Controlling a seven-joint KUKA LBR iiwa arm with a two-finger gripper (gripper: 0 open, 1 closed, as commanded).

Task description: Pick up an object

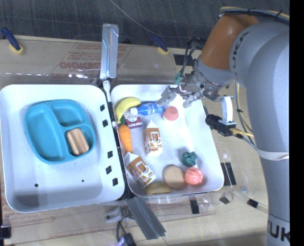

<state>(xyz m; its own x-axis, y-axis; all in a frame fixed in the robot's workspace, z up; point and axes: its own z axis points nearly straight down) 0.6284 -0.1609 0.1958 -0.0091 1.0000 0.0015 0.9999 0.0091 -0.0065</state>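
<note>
My gripper point(177, 97) hangs over the far side of the right bin point(212, 152), its two fingers spread open and nothing between them. Just below it lies a small pink object point(170, 114), and a blue bottle point(148, 108) lies to its left, near one fingertip point(167, 94). Beyond the bottle are a yellow banana point(125, 106) and a carrot point(125, 137). Two small cartons point(153, 140) point(140, 170), a green piece point(189, 158), a tan roll point(174, 176) and a pink fruit point(193, 176) lie nearer the front.
The left bin point(19, 178) holds a blue divided plate point(49, 127) with a brown sausage-like piece point(78, 141) on it. A metal divider post point(108, 50) stands between the bins. The grey arm point(259, 86) fills the right side.
</note>
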